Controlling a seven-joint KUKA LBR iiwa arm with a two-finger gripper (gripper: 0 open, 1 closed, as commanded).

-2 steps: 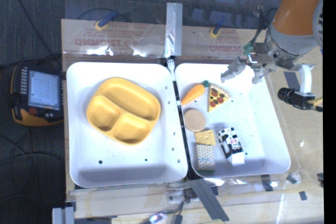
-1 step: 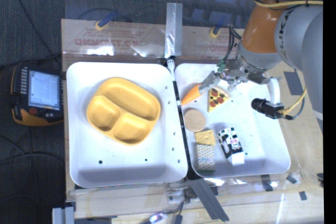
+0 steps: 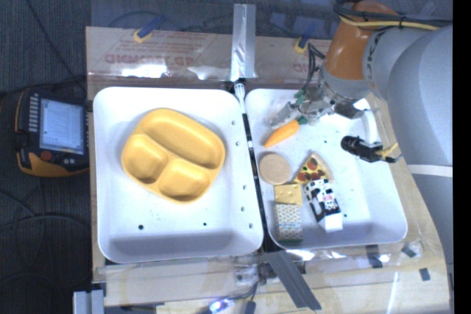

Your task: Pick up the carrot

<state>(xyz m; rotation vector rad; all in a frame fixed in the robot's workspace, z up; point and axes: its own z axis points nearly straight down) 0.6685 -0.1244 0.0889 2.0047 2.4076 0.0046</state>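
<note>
Carrot [image 3: 282,133] lying flat in far-left part of right bin [image 3: 368,232], just beside the divider. Gripper [image 3: 303,108] low at its far-right end, touching or nearly so. Fingers' spread: cannot tell. Grasp unconfirmed; lift not yet done. Yellow tray [image 3: 173,153] in left bin.

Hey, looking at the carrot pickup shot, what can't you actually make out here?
- Gripper: its fingertips blur together above the carrot in the camera view; open or shut cannot be told, nor contact with the carrot.
- Arm: cut off by the right edge.
- Black-and-white carton: print too small to read.
- Handheld pendant: cut off by the left edge; screen text too small.
</note>
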